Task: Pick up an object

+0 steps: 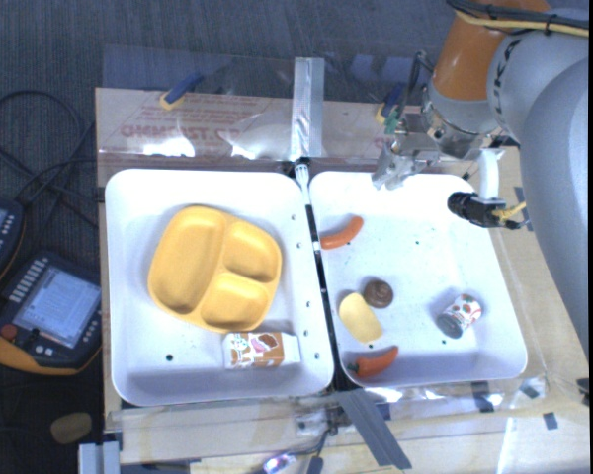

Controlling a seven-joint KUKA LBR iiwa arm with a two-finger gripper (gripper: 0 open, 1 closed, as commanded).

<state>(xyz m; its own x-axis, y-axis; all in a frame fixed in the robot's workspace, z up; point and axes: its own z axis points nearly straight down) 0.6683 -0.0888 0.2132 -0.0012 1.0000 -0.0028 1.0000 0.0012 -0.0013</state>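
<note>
1. Camera view, the objects: the right bin point(494, 265) holds five small things; a reddish-orange sausage point(341, 232) lies tilted near its far left corner, close beside the divider; a brown round piece point(378, 292) sits near the middle, and a pale yellow oval piece point(359, 318) lies just near-left of it, almost touching; a second orange-red sausage point(375, 361) lies against the near wall; a small can point(460, 315) with a red and white label rests on its side toward the right.
2. The left bin point(128, 265) bears a yellow plate point(215, 267) with three compartments, and a small carton point(262, 349) with brown and white print lies on its side by the near wall, just beside the plate's near edge.
3. The gripper point(390, 174) hangs over the far rim of the right bin, well apart from every object; nothing is between its fingers, and I cannot tell how they are set.
4. Surface and room: the bins sit side by side on a wooden bench point(128, 117) with clear plastic sheeting at its far side; dark carpet point(40, 28) surrounds it; a teach pendant point(40, 309) with cables lies on the floor at left.
</note>
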